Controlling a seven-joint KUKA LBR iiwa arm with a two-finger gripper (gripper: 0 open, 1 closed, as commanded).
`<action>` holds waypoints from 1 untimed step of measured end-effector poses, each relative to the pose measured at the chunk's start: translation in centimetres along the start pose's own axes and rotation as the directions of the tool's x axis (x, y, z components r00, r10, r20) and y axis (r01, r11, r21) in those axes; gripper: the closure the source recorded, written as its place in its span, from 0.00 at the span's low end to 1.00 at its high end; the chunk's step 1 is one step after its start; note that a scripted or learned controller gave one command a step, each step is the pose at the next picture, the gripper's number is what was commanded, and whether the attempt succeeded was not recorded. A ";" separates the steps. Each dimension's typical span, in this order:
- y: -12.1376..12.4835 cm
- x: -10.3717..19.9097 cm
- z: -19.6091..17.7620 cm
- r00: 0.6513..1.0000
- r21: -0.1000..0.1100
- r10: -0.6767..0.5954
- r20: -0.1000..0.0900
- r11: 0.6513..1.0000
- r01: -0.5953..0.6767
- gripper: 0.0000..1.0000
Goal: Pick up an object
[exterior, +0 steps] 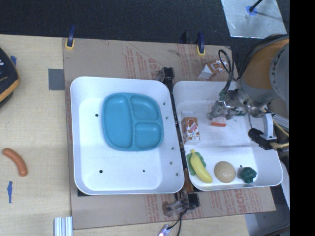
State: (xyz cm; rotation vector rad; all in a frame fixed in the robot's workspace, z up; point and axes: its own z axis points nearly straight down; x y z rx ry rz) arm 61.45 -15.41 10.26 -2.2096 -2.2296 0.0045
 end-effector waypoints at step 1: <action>-2.1 8.9 -9.0 1.000 -0.003 0.004 -0.002 1.000 -0.004 1.00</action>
